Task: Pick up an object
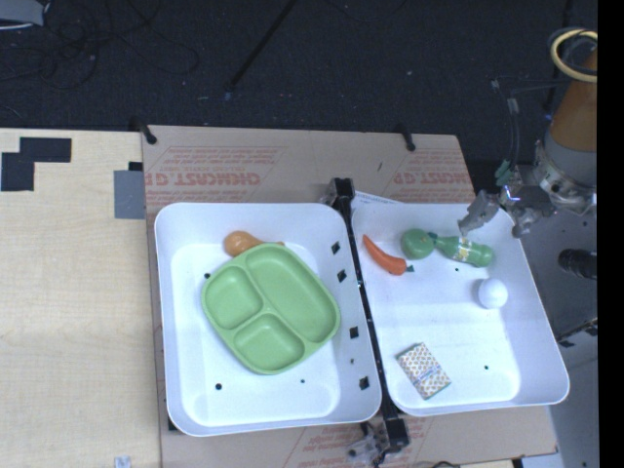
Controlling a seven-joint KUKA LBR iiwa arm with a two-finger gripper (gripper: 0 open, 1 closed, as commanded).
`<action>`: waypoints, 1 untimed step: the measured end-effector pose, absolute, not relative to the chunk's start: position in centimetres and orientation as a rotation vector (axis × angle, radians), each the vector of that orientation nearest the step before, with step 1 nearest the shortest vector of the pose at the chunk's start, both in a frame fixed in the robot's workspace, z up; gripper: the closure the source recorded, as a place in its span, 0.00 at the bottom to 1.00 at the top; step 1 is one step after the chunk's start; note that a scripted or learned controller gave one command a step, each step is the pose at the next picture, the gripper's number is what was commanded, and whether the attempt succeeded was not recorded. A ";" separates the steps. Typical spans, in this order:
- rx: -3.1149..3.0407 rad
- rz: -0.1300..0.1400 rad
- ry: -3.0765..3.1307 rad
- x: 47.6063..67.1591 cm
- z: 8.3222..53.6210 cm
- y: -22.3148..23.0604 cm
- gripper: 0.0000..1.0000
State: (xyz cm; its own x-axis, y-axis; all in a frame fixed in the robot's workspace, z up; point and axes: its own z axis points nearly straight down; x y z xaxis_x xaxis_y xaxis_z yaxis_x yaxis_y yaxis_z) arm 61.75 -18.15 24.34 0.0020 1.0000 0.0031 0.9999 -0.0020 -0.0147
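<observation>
At the right edge of the frame the gripper (499,209) hangs over the right bin's (531,378) upper right corner, grasping nothing; whether it is spread or closed I cannot tell. In that bin lie a green bottle (444,246), carrot (384,255), white ball (491,293) and patterned box (423,370). The left bin (180,359) holds a green tray (270,307) with an orange thing (240,243) just above it.

orange object (241,242) half behind green plate (270,307)
</observation>
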 end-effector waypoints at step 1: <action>-2.220 0.002 -2.220 62.0 25.1 -18.2 0.00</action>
